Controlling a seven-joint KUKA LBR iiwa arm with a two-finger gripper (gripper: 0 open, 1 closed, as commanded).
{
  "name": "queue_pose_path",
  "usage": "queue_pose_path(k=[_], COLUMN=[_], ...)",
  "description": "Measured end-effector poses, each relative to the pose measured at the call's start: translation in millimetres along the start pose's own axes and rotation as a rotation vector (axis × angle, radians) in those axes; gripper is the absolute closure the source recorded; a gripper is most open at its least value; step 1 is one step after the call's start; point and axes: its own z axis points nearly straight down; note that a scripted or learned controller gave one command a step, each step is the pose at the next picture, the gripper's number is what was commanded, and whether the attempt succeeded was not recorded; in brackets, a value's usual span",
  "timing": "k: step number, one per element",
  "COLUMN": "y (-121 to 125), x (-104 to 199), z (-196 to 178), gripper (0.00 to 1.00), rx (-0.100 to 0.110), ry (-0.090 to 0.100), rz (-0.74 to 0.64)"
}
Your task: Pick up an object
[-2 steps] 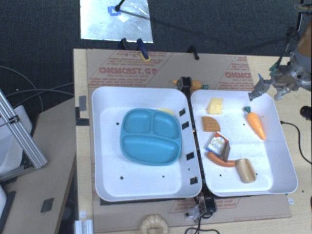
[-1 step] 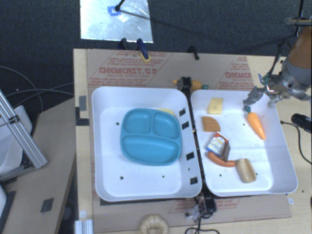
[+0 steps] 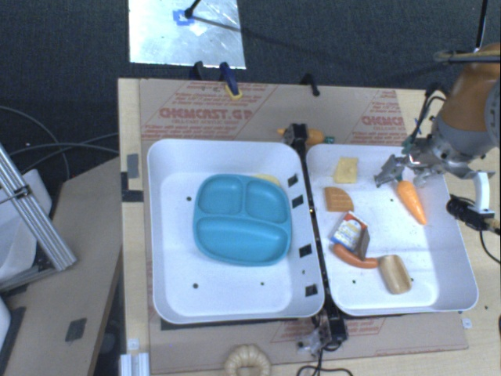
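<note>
The two-finger metal gripper [image 3: 403, 168] is hovering at the right-hand white bin's [image 3: 454, 284] one-o'clock corner; whether its jaws are spread cannot be told. The orange plastic carrot [image 3: 412, 200], a likely pick, is lying just below, at five o'clock from the fingers, apparently unheld. Outward at nine o'clock are lying a pale yellow cheese square [image 3: 346, 169] and a tan bread slice [image 3: 337, 199]. The blue compartment plate [image 3: 241, 218] is occupying the left bin.

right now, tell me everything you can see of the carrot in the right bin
The carrot is a smooth orange toy, plastic by its look, tapering to a point. It lies flat on the floor of the right bin near its far right side, pointed end toward the near right. The gripper sits right at its thick end.
</note>
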Motion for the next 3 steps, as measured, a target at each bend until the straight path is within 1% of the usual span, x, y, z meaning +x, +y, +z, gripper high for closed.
queue_pose_path(k=[1, 2, 3], y=[5.4, 6.3, 7.6], x=[-1.3, -1.3, -1.4], z=[60.4, 63.8, 52.1], gripper=[0.00, 0.00, 1.00], rx=[-0.001, -0.004, -0.008], ry=[0.000, -0.001, -0.002], rz=[-0.001, -0.001, -0.003])
